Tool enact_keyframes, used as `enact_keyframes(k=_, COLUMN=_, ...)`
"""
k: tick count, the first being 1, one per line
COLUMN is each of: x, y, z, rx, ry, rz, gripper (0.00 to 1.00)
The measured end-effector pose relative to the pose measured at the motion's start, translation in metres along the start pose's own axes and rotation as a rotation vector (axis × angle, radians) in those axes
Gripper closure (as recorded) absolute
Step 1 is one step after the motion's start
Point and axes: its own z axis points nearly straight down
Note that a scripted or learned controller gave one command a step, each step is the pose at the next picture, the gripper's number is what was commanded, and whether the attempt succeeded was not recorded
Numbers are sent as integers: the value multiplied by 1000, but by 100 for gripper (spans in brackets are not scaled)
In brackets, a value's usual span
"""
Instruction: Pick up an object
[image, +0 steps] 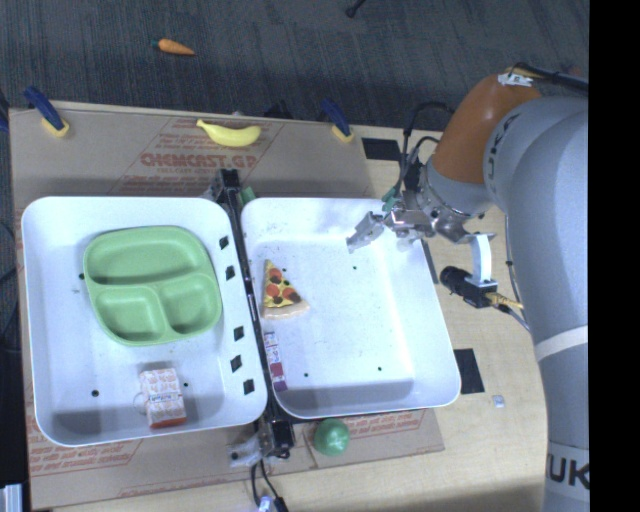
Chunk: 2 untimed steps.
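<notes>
A grey robot arm with an orange band is reaching in from the right side, above a table carrying two shallow white bins side by side. The right bin is the landmark here. The left bin is sitting against its left wall and is holding a green divided tray and a small wrapped packet.

The jaws are hanging over the right bin's upper right part, close to its back wall. Their tips are blurred, so it is not possible to tell whether they are spread or pressed together, and nothing is showing between them.

The most likely target, a toy pizza slice, is lying flat inside the right bin near its left wall, well apart from the jaws, to their left and nearer the camera.

The step in hand appears to be the approach, with no pick made yet. The next move probably calls for travelling across the right bin toward its left wall, then lowering over the slice.

A toy banana is lying beyond the right bin's back left corner, and a green ball is resting just outside its front wall.
</notes>
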Motion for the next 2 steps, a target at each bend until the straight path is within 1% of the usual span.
enact_keyframes(k=1, x=2, y=26, z=1, rx=0, ry=0, rz=0, gripper=0)
enact_keyframes(k=2, x=1, y=25, z=65, rx=4, ry=0, rz=-3, gripper=0)
